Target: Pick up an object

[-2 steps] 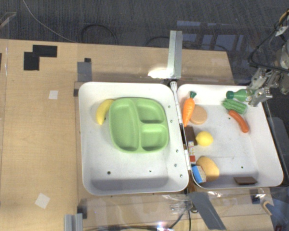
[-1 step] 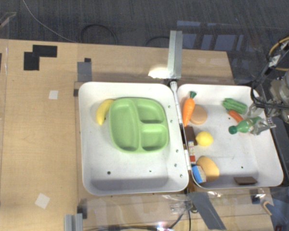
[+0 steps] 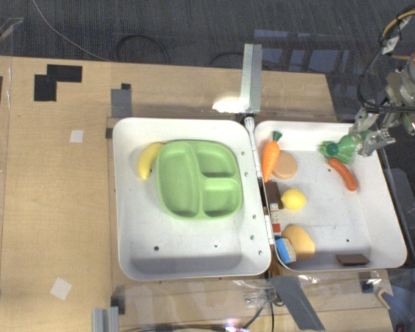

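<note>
- Your pincer (image 3: 369, 135) sits over the far right corner of the right bin (image 3: 373, 247). Its two fingers reach the green toy (image 3: 342, 146) at the toy's right end, but you cannot tell from this angle whether they are spread beside it or pinching it.
- The green toy lies on the bin floor or just above it; you cannot tell which. A red-orange pepper (image 3: 344, 173) lies just in front of it, close to touching.
- Further left in the same bin: a carrot (image 3: 270, 155) against the dividing wall, a tan round piece (image 3: 285, 165) beside it, a lemon (image 3: 293, 200), a yellow-brown lump (image 3: 301, 238) with a blue item (image 3: 283, 250), and a dark block (image 3: 351, 259) near the front rim.
- In the left bin (image 3: 135, 247) you have a green divided plate (image 3: 197, 179) and a banana (image 3: 148, 160) at its left edge.
- Progress, as judged: approach done, grasp unconfirmed, lift left to do.
</note>
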Controlling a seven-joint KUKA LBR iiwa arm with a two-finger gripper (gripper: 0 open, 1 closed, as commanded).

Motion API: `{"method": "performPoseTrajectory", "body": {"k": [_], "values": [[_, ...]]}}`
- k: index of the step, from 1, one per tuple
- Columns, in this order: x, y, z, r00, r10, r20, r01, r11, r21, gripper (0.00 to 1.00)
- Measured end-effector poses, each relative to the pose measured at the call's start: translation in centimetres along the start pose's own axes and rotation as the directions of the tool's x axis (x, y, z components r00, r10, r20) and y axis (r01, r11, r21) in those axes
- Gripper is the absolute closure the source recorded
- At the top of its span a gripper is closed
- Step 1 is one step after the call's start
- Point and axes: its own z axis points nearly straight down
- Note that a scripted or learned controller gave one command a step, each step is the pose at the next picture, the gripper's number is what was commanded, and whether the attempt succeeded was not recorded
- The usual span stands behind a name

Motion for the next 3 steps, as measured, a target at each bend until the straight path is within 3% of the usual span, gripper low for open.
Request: {"method": "performPoseTrajectory", "body": {"k": [1, 2, 3], "values": [[6.0, 0.1, 9.7, 0.974, -0.224, -0.009, 0.224, 0.974, -0.006, 1.00], [-3.4, -2.0, 1.7, 0.936, -0.351, 0.001, 0.351, 0.936, 0.000, 1.00], [-0.2, -1.3, 3.7, 0.767, -0.642, -0.002, 0.642, 0.767, -0.007, 1.00]]}}
